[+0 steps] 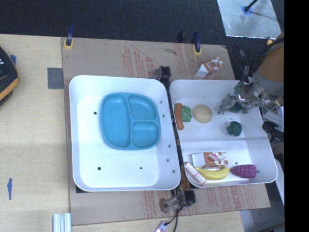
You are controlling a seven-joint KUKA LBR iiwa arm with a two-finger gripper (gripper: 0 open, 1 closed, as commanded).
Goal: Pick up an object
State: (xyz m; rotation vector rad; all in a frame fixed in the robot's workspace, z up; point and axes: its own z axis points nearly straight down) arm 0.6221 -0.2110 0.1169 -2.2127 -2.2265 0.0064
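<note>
step: reach | gripper (235,102) low over right bin (251,134), at its far right; fingers' state cannot be told (blurred) | target: green object (234,128) just beside, loose on bin floor | advice: centre above it; descend straight

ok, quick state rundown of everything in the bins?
blue divided plate: flat in the left bin, nothing in its compartments
hot dog: lying along the right bin's left wall
bread roll: loose, beside the hot dog
banana: lying at the near wall
grapes: lying right of the banana
gripper: low over the right bin
</note>
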